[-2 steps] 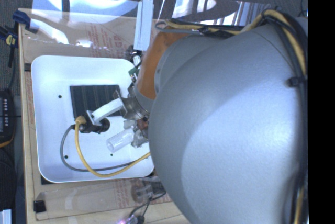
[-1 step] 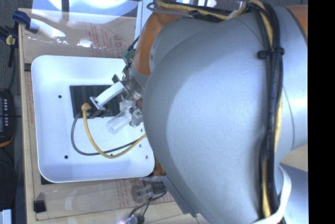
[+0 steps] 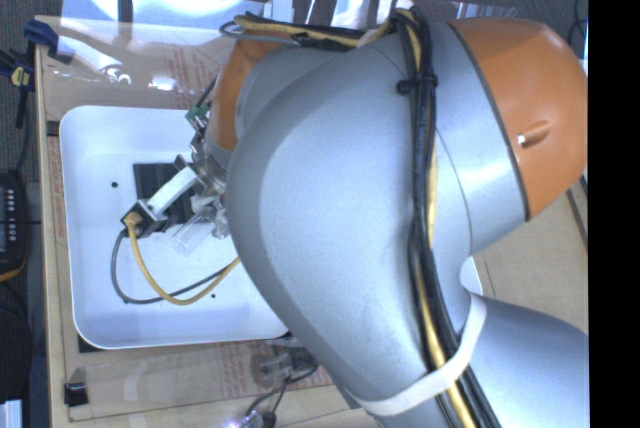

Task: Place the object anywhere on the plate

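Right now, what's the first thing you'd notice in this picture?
The huge grey arm with its orange band covers most of the view, reaching in from the right. Its end dips into the white bin on the left, where a flat black thing lies close by.

Showing a bulky arm (image 3: 330,216) in smooth matt grey, rounded like a shell. Wearing a glossy orange band (image 3: 520,116) with a small dimple. Carrying a bundle of black and yellow cables (image 3: 425,246) along the casing, cinched by a black tie (image 3: 405,86) and a pale strap (image 3: 440,371). Ending in a small silvery gripper (image 3: 208,201).
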### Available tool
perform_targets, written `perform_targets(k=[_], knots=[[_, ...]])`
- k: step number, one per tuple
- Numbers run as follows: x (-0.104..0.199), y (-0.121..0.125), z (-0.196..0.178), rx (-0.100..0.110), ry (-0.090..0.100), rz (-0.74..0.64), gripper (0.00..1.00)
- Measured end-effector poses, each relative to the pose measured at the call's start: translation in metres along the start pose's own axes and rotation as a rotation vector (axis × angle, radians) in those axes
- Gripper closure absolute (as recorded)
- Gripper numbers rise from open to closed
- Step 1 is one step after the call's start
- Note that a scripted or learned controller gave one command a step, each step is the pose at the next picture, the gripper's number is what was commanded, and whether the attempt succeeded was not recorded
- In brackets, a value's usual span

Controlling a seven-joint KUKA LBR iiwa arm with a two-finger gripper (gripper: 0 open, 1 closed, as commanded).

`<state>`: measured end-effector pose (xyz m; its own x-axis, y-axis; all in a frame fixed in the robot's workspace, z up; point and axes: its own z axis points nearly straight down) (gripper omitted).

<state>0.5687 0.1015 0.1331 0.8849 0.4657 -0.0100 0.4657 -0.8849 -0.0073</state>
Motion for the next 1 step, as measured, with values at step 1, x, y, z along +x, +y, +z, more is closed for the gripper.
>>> perform_targets(k=[1], knots=[[0.0001, 0.0002, -0.0004, 0.000, 0.000, 0.000, 0.00]])
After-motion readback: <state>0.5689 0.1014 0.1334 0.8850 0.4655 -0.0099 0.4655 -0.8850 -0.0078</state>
